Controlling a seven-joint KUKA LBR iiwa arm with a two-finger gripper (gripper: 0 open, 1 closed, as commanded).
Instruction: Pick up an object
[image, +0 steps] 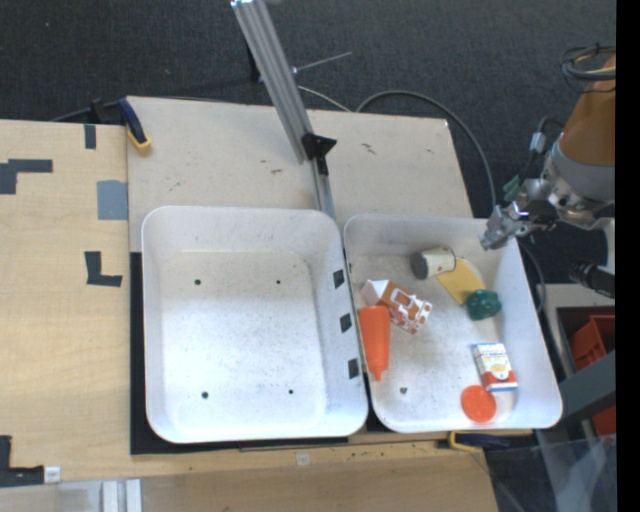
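Observation:
My gripper hangs over the upper right rim of the right bin, above the objects and touching none. Below and left of it lies a small cream cylinder against a yellow block, with a dark green lump just beside that. Near the bin's left wall sit a red-and-white patterned box and an orange carrot-shaped piece. A small white and red carton and an orange disc rest at the front right.
The left bin stands beside the right one, sharing a raised divider. A slanted metal pole crosses behind the bins. A cable loops over the bench at the back. A yellow and blue clamp sits at the far left.

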